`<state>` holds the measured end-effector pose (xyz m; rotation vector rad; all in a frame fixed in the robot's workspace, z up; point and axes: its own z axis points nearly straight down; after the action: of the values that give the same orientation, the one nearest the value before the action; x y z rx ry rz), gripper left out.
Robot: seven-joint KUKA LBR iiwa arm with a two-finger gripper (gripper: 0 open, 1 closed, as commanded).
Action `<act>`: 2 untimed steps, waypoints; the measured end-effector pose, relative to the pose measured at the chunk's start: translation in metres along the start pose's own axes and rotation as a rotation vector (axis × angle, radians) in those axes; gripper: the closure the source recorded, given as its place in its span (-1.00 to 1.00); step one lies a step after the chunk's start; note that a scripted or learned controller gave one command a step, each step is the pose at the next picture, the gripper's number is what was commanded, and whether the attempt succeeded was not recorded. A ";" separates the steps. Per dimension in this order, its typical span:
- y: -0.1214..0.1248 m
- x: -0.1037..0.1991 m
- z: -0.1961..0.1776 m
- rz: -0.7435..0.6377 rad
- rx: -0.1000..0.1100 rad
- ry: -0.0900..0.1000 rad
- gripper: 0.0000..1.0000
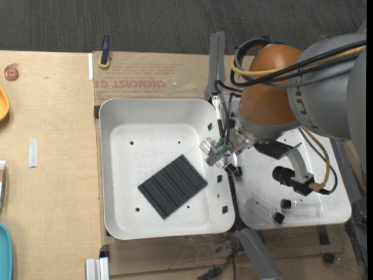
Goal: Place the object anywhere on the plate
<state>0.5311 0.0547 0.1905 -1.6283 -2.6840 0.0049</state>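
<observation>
This is a robotics lab: a grey KUKA arm point(326, 86) with looped cables reaches in from 3 o'clock over two white bins point(108, 156) on a plywood desk point(46, 156), with a blue clamp point(105, 51) at 11 o'clock and dark office carpet point(145, 10) at 12 o'clock.

Matt black ribbed plate point(173, 186), smooth white plastic bin point(111, 174), pale wood bench point(52, 174)

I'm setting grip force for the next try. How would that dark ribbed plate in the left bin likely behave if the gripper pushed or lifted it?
The dark ribbed plate lies flat on the left bin floor, so it would probably slide rather than roll or tip. Its straight edges suggest it is stiff, not floppy. Being thin and flat, its edges may be hard to catch, though the grooves might add some grip.
</observation>
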 end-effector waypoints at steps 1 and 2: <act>0.022 0.002 0.000 -0.193 -0.002 -0.001 1.00; -0.059 -0.026 -0.048 -0.438 -0.003 -0.001 1.00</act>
<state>0.4908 0.0044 0.2384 -1.0069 -2.9752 0.0014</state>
